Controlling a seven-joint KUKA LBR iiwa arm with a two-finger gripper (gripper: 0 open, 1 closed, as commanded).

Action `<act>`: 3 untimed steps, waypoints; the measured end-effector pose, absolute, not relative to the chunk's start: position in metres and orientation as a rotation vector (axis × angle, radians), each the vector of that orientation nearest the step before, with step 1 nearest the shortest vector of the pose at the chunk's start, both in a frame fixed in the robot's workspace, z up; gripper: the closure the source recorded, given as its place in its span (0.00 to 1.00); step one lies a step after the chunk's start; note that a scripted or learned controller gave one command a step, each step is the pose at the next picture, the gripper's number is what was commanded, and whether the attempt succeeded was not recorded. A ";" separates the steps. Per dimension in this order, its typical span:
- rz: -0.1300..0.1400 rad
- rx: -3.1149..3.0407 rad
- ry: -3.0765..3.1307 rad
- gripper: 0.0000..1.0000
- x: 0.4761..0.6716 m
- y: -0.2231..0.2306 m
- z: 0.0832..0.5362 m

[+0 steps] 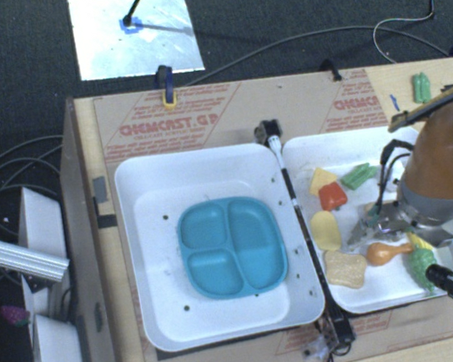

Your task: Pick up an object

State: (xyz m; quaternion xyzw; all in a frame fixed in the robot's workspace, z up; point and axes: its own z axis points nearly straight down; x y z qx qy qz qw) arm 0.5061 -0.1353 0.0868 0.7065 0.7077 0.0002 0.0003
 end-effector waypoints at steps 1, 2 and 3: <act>0.000 2.221 2.223 0.00 0.486 -0.136 0.084; 0.003 2.216 2.223 0.00 0.561 -0.127 0.090; 0.004 2.214 2.225 0.00 0.604 -0.111 0.132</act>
